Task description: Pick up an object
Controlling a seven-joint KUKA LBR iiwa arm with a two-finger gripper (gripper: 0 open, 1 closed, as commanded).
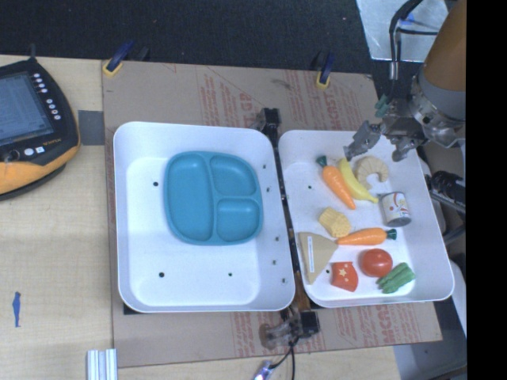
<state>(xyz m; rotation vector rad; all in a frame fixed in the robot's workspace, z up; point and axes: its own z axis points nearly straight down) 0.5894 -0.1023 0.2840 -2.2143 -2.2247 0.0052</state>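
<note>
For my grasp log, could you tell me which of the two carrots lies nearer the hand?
The upper carrot, slanting beside the banana; the other carrot lies lower, by the tomato.

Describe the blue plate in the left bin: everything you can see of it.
The blue plate is a teal, rounded-rectangle tray, plastic by its look, moulded into three compartments: one long section on its left and two smaller ones stacked on its right. It lies flat, face up, on the floor of the left bin, a little above the bin's middle and slightly rotated against its walls. Nothing rests in it, and it touches only the bin's floor. The gripper hangs over the other bin.
</note>
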